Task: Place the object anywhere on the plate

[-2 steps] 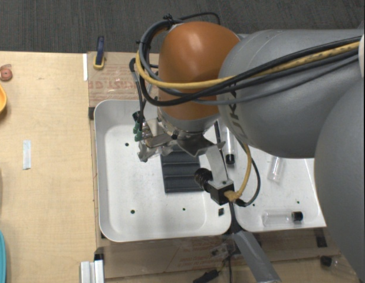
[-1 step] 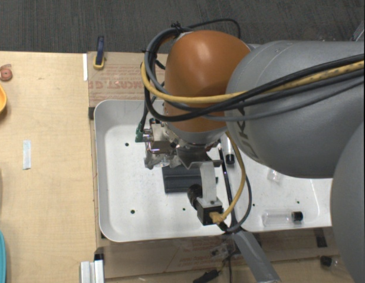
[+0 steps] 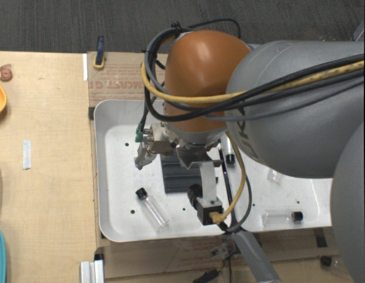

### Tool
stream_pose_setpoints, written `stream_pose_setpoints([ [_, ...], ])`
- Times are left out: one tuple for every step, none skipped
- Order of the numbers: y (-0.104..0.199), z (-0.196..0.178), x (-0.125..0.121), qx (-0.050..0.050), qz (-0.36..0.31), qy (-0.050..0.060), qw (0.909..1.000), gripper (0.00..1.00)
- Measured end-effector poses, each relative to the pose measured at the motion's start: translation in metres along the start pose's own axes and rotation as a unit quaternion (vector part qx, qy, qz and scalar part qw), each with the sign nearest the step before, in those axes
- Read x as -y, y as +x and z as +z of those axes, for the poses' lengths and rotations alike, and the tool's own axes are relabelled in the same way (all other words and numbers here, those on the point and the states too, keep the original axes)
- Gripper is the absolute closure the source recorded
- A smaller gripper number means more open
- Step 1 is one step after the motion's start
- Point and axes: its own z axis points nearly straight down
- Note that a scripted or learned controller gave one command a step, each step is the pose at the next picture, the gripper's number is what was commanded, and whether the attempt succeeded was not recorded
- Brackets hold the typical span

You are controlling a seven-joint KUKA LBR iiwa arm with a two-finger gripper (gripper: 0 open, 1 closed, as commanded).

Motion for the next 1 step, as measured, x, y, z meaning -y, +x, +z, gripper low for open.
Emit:
stream_pose_setpoints([
  [-0.0015,-0.0077,-0.0007,0.002,0.001,0.002,1.0,1.0],
])
